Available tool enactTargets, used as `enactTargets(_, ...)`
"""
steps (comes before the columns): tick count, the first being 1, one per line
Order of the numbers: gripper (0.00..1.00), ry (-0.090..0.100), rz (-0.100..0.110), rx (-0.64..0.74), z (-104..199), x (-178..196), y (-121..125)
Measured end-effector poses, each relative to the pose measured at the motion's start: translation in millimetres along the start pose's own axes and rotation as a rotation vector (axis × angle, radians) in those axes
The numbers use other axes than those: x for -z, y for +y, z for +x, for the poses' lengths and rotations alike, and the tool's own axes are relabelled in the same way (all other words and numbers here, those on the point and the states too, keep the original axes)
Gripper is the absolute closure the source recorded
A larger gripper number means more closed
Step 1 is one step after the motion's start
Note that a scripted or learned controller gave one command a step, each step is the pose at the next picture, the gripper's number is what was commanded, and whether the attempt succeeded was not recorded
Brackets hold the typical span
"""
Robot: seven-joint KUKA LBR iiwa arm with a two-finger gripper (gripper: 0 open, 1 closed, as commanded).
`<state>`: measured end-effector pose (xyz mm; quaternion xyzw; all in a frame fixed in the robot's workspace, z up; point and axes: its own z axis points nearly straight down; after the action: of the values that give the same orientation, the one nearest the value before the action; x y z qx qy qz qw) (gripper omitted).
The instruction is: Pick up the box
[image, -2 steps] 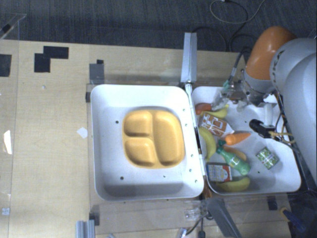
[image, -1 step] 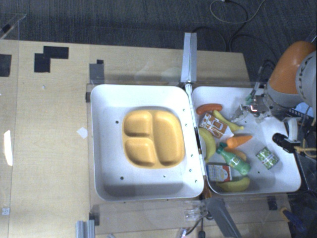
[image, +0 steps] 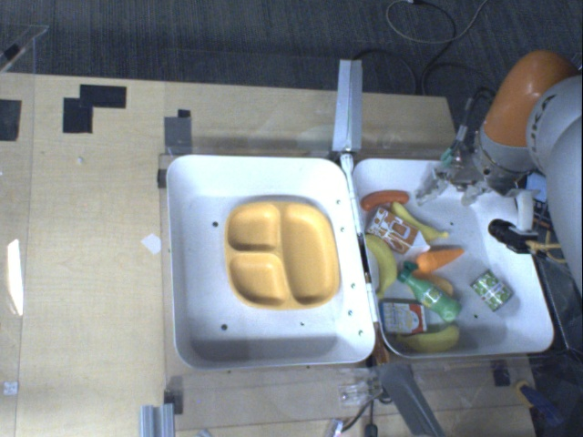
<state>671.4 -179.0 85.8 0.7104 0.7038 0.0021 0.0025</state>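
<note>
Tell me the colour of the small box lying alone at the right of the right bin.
Green with white markings; the small box shows best in the camera view.

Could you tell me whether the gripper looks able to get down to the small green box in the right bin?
Probably yes: the green box lies alone, apart from the food pile, with the gripper above the same bin.

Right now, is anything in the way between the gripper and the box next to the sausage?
Yes. A banana lies against the box, on the side facing the gripper. Nothing else sits between them.
</note>
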Motion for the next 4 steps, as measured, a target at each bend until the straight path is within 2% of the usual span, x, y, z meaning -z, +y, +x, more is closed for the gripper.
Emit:
enactTargets(1,0.0,0.001,0.0,-0.009,51.8,0.6,-0.4)
enactTargets(2,0.0,0.001,-0.001,-0.11,35.4,1.5,-29.7)
enactTargets(3,0.0,0.0,0.003,0.012,42.4,36.9,-26.1)
enactTargets(4,0.0,-0.006,0.011,-0.018,87.5,5.8,-12.5)
